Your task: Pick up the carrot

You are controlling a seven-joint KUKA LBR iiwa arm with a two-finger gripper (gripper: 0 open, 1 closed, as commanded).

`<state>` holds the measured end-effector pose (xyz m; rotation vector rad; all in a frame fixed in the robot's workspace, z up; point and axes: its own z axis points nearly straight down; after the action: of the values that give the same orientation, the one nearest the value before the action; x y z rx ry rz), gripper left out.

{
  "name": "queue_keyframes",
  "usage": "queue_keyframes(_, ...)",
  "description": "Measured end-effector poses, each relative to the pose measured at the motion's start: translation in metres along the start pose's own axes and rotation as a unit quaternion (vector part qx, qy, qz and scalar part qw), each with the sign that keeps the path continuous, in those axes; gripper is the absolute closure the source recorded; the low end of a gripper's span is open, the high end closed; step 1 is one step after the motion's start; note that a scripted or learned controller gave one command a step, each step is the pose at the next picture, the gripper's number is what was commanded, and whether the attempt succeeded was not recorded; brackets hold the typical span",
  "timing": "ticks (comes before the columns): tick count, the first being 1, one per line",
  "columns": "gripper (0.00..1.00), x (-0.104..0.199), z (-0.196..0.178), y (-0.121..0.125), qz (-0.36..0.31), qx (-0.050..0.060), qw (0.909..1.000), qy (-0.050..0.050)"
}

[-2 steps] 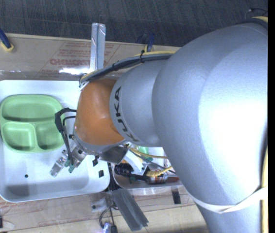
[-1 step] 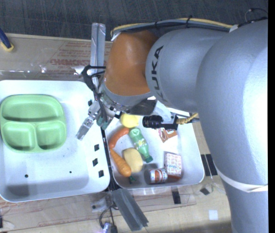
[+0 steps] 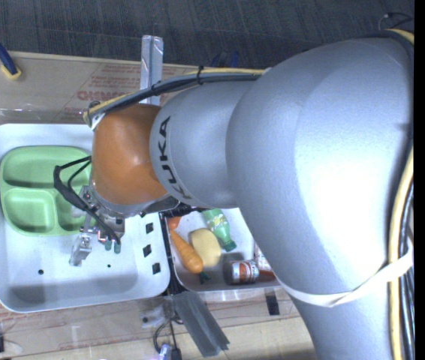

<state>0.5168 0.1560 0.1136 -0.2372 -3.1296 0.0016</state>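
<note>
The carrot [image 3: 185,252] lies in the right bin [image 3: 197,285], at that bin's left side, slanted with one end toward the bin's upper left and the other toward its lower middle; it touches a pale yellow potato-like item [image 3: 206,247] just to its right; beyond that, a green bottle [image 3: 220,228] lies up and to the right of the carrot, and a dark can with a red label [image 3: 242,271] lies to the carrot's lower right, near the bin's front wall.

The grey arm [image 3: 302,163] with its orange band [image 3: 122,156] stretches over the carrot's bin and across to the left bin [image 3: 17,291]; the gripper [image 3: 85,250] hangs over the left bin's floor, well apart from the carrot and to its left, on the far side of the wall between the two bins; nothing is seen between its fingers, and whether they stand apart or together cannot be told from this slant.

A green divided tray [image 3: 28,193] rests in the left bin, up and to the left of the gripper, far left of the carrot.
</note>
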Motion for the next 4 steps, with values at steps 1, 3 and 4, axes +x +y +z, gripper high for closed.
queue_keyframes(1,0.00,-0.070,0.015,0.055,-0.021,0.026,0.9989,0.034)
queue_keyframes(3,0.00,-0.055,0.016,0.043,0.022,0.007,0.9997,0.013)
queue_keyframes(4,0.00,-0.019,0.022,0.023,0.141,0.000,0.9901,0.000)
